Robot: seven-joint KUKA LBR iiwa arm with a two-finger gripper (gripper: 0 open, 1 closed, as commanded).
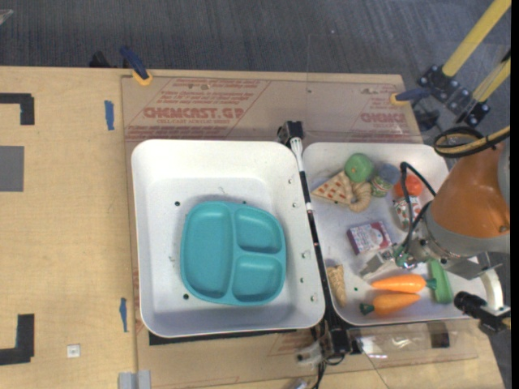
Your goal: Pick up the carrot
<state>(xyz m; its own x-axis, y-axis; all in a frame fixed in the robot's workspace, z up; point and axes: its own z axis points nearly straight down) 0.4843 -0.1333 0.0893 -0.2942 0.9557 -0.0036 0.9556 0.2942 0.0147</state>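
Note:
An orange carrot [397,284] with a green top lies near the front of the right bin [324,217]. A second orange carrot-like piece [392,302] with a small green tip lies just in front of it. My gripper [404,254] hangs low over the bin, just behind and above the first carrot, with the orange-banded wrist to its right. Nothing orange shows in the gripper, and the arm's body hides part of the bin's right side.
The right bin also holds a green round fruit [359,167], a pizza slice [336,189], a purple packet [366,236], a small can [403,213] and a bread piece [335,280]. A teal divided plate [233,252] sits in the left bin [162,185].

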